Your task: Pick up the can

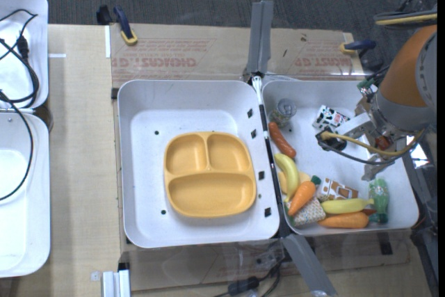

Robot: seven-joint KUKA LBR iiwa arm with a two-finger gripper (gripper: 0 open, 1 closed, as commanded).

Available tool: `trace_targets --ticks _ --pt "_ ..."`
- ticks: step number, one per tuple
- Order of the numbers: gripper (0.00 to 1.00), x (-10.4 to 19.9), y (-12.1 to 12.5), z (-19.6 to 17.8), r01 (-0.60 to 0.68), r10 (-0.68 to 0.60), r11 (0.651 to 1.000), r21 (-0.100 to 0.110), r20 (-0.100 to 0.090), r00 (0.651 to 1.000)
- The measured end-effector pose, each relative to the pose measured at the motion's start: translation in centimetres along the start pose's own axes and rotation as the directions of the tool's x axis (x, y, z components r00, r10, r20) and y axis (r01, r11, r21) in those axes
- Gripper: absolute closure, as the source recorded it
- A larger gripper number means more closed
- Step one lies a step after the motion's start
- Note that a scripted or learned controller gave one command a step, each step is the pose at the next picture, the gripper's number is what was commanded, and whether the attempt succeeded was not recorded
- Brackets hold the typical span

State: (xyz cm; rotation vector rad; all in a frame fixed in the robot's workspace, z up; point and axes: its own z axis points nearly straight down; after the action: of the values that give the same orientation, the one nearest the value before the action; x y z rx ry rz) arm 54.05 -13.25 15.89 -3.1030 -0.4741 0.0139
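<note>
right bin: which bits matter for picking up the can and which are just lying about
For the job:
can, probably the grey round thing at the bin's top left
gripper
right bin

Lying about:
sausage
banana by the divider
carrot beside it
black-and-white box
yellow plate
left bin

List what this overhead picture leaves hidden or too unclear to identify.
- Gripper: overlapped by the arm's wrist and cable; its state cannot be judged.
- Can: no item in the right bin is clearly one.
- Grey object at the bin's back: too small and blurred to name.
</note>
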Motion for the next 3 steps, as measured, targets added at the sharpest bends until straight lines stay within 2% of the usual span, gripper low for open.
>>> trace_targets --ticks 1,2,3 --pt "0.00 6.0 1.0 -3.5 -0.099 0.099 0.995 -0.002 -0.001 0.995" --pt "0.00 9.4 -1.4 -19.4 -0.102 0.102 0.995 -0.004 -0.001 0.995" --pt "0.00 6.1 -1.1 -14.4 -0.101 0.101 0.995 -0.003 0.002 0.995"
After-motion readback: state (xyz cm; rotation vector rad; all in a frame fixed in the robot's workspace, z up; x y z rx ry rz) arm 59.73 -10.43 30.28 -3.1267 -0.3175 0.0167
